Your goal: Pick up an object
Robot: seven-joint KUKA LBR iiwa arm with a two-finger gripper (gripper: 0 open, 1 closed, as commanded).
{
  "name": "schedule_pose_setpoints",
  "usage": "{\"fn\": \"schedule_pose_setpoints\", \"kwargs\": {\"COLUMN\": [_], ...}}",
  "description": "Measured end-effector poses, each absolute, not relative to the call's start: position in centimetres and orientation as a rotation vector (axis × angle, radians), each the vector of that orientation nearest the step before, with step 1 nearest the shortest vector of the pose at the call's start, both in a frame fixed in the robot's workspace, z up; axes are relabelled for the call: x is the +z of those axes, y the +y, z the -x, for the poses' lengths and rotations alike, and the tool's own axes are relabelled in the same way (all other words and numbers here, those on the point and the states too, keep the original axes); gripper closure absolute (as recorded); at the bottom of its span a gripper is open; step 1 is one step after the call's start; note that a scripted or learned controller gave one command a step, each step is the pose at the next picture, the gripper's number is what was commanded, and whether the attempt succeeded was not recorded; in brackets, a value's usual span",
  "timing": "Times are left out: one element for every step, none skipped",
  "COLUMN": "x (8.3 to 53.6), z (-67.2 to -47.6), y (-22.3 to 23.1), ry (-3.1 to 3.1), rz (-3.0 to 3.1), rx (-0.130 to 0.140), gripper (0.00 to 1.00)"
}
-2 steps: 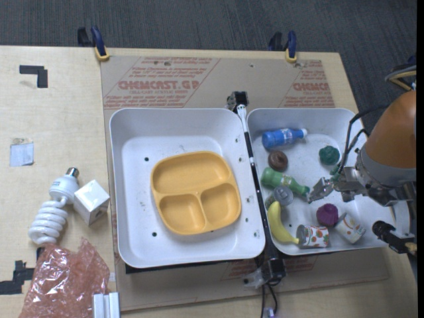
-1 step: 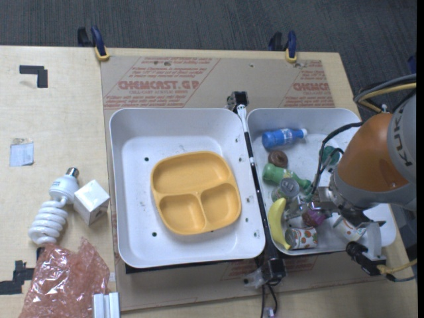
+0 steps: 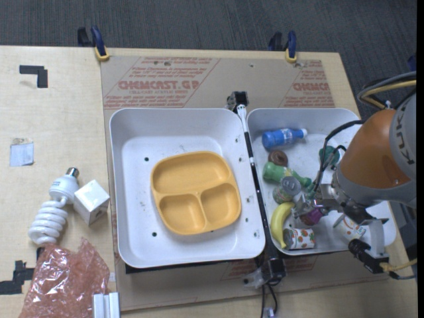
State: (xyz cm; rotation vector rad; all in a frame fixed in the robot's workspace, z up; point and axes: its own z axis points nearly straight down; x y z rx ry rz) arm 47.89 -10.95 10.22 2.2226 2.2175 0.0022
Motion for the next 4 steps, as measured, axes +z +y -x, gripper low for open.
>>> {"fn": "schedule_pose_setpoints", "kwargs": {"x": [19.2, 19.2, 20.2, 19.5], "z": [-47.9, -53.0, -53.1, -62.4], "y": [-5.1, -0.2, -0.3, 0.3], "ry": [2.221, 2.224, 2.225, 2.224], "rz": [-2.220, -2.219, -2.215, -2.218], "rx": [0.001, -0.001, -0.002, -0.003], "gripper": [1.00, 1.00, 1.00, 1.00]}}
